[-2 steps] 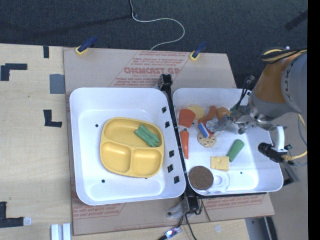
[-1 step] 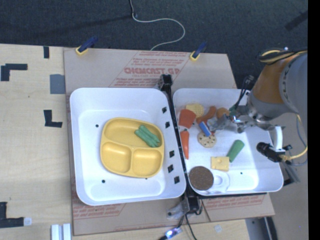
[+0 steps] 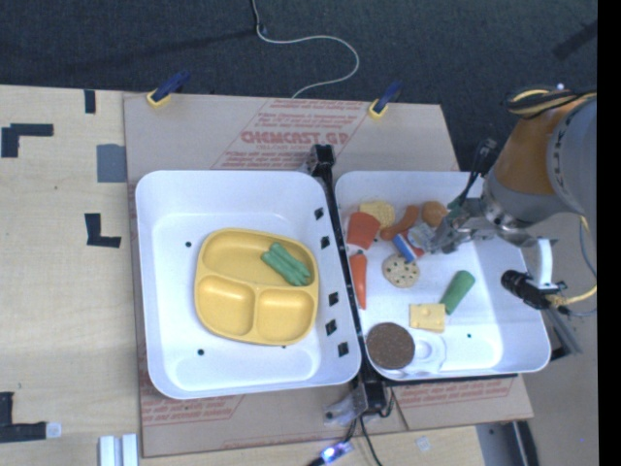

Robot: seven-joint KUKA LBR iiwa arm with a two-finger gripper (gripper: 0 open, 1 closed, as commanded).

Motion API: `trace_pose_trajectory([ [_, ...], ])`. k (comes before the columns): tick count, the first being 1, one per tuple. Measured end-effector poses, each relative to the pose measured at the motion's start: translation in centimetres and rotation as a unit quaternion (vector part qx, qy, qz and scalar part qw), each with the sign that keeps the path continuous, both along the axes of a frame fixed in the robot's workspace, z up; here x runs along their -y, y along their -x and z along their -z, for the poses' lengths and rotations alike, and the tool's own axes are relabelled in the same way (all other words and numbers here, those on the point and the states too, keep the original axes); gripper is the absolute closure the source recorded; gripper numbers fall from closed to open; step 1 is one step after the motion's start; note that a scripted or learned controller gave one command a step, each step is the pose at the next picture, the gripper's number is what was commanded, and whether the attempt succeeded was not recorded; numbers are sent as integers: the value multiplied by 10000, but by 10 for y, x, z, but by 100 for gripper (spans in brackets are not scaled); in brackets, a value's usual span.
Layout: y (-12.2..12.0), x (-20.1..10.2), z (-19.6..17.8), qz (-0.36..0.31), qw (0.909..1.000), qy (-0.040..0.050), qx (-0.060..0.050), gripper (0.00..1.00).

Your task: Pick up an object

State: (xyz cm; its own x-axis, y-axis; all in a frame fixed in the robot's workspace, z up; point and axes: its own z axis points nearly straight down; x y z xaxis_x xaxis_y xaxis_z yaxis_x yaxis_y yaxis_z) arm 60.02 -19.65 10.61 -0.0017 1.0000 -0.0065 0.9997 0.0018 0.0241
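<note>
Down in the upper middle of the right bin (image 3: 485,352), a tight huddle of toy food sits under the arm's business end: an orange-brown piece (image 3: 433,212), a blue-and-white bit (image 3: 405,249) and a brown sausage-shaped piece (image 3: 400,223), all touching or nearly so. The gripper (image 3: 448,233) hangs right over that huddle, and whether the jaws are apart or together cannot be told from this slant, nor is anything visible between them.

The risk, judging from here: the pieces are packed so close that the jaws may land on two at once, or nudge one sideways and close on nothing. The blue-and-white bit looks small and could squirt out.

Just left of the cluster, a red cup-like piece (image 3: 362,229) and a yellow chip-like piece (image 3: 377,212) crowd the bin's upper left corner, with an orange carrot (image 3: 359,278) lying along the divider wall. A round cookie (image 3: 400,272) sits just below the cluster, close enough to get bumped. Further right and lower, a green pickle (image 3: 457,290), a yellow cheese block (image 3: 427,316) and a brown patty (image 3: 390,343) are better spaced and look like easier targets.

Over in the left bin (image 3: 160,260), well clear, a yellow divided plate (image 3: 233,299) carries a green piece (image 3: 288,263). The cardboard-covered worktop (image 3: 281,134) carries both bins, clipped at its upper edge.
</note>
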Motion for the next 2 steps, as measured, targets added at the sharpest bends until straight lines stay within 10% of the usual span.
trace_pose_trajectory([
  [2,4,9,-95,1,9999,-28,-107,100],
])
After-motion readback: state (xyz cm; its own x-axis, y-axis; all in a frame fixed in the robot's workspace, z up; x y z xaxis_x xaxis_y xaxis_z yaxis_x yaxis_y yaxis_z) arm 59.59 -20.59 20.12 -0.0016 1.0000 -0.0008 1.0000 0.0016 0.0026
